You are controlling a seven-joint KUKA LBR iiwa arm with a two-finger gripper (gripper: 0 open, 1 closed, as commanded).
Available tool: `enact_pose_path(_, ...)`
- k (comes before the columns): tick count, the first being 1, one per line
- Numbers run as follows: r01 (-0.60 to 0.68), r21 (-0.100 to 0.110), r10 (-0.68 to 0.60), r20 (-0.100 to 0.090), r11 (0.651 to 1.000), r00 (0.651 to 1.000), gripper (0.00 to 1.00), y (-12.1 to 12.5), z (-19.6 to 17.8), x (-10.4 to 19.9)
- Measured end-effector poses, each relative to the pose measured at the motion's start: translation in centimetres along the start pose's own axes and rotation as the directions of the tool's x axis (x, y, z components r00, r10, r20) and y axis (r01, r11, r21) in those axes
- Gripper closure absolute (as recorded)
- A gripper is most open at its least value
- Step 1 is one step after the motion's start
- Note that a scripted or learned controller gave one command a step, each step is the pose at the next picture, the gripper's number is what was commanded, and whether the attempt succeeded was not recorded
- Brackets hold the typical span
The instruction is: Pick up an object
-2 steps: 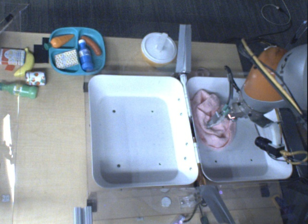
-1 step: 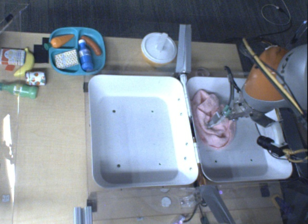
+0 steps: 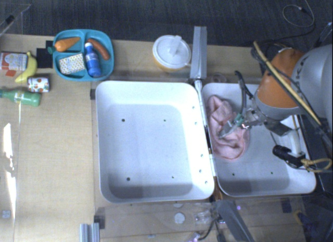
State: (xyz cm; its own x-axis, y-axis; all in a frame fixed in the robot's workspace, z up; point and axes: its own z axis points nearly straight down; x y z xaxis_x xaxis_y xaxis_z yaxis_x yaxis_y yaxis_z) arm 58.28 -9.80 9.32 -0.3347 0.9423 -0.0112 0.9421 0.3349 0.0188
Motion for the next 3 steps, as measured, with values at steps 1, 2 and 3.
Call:
enact_pose_path(1, 0.031, 0.002, -0.031, -0.002, 1.000, 1.000, 0.00, 3.1, 0.1, -0.9)
enact_pose_path(2, -0.099, 0.018, 0.100, -0.008, 0.995, 0.995, 0.00, 8.3, 0.5, -2.7)
enact_pose_path(3, -0.275, 0.013, 0.275, -0.006, 0.961, 0.961, 0.00, 7.9, 0.5, -2.9)
